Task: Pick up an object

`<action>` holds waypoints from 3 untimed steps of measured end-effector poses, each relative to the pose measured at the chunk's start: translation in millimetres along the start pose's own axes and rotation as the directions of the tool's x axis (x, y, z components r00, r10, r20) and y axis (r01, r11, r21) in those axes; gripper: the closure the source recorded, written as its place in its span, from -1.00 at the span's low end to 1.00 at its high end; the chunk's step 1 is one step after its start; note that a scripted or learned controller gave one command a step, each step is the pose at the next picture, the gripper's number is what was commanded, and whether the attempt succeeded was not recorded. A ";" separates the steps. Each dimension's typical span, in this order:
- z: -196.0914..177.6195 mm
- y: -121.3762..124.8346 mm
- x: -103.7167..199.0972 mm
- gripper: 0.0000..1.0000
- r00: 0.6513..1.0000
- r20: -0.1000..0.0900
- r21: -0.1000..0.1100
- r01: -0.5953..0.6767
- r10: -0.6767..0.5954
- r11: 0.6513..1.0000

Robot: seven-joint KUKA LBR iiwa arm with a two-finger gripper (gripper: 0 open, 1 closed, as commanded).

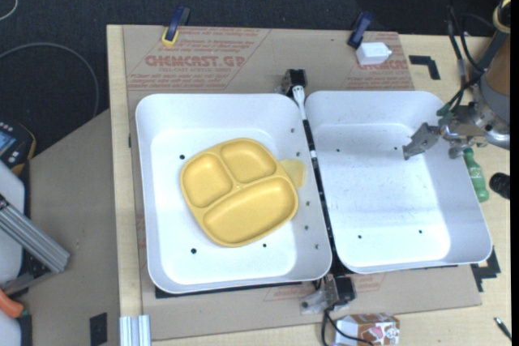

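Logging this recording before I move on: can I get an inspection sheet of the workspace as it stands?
Surface: bench bearing left bin and right bin side by side.
Job's things: yellow divided plate lying flat in the left bin.
Clutter: small white block on the bench's far edge; clamps at the bench edges.
Grippers: gripper over the right bin's far right part, nothing seen between its fingers.
Cables: dark cable near the arm.
Surroundings: dark floor around the bench.

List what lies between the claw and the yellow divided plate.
In the camera view, between the claw and the yellow divided plate lie bare floor of the right bin and the two bins' adjoining rims.
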State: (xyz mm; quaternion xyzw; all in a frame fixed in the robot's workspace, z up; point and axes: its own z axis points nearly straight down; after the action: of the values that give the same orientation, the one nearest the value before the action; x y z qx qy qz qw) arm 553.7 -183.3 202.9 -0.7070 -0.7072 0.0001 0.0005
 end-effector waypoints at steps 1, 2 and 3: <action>-157.3 -62.7 48.7 -1.00 1.000 0.002 -0.013 0.005 -0.005 1.000; -262.1 -73.9 120.0 -1.00 1.000 0.001 -0.016 0.009 -0.009 1.000; -336.5 -74.2 187.2 -1.00 1.000 0.000 -0.011 0.007 -0.007 1.000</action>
State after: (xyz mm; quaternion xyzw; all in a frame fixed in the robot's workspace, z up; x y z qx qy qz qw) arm 479.7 3.7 539.5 -0.7046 -0.7096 -0.0039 -0.0034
